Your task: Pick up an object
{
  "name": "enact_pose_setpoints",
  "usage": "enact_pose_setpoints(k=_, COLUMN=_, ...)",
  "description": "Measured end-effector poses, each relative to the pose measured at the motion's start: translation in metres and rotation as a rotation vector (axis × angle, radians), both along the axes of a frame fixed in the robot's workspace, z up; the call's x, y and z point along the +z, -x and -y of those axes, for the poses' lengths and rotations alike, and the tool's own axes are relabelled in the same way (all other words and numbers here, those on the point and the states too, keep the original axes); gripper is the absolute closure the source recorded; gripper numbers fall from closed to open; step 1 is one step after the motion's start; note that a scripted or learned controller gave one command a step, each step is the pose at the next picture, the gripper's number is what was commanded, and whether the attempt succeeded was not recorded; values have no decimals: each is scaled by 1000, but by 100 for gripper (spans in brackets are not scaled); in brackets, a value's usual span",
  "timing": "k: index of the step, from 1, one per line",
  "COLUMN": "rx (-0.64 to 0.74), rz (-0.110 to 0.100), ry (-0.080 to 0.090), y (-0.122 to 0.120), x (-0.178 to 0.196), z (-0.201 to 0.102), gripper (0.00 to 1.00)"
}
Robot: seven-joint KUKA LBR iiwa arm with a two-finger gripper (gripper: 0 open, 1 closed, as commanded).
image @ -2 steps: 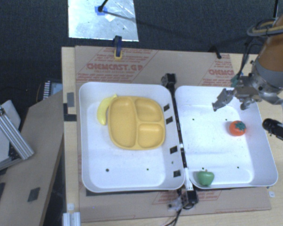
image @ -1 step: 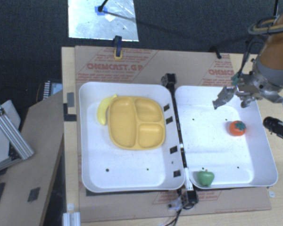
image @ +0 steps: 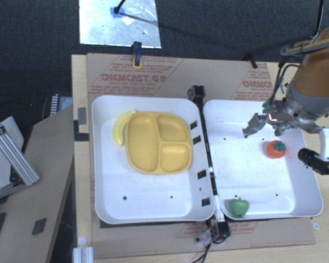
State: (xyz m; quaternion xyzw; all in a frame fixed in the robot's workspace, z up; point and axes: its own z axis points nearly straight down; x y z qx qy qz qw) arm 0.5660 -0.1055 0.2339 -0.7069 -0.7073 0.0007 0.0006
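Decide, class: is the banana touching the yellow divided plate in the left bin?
Touching. The camera view shows the banana lying against the left rim of the yellow divided plate, with no white bin floor visible between them.

Bench (image: 170, 70): brown top printed with red lettering. Directly on it, two shallow white bins side by side, the left bin (image: 107, 201) and right bin (image: 307, 201), touching along the bench's middle.

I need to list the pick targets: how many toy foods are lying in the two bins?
3. A banana lies in the left bin, beside the yellow tray. A tomato and a green pepper lie in the right bin. The arm may hide more.
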Motion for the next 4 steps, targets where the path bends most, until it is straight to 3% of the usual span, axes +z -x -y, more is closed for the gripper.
enact_pose_setpoints(k=2, rx=-1, rz=0, ry=-1, y=-5, x=-86, z=3, gripper=0)
enact_pose_setpoints(k=3, rx=-1, rz=5, ry=1, y=-7, x=-73, z=3, gripper=100)
enact_pose_setpoints(k=4, rx=4, rz=9, ry=1, y=-19, x=-19, z=1, gripper=100)
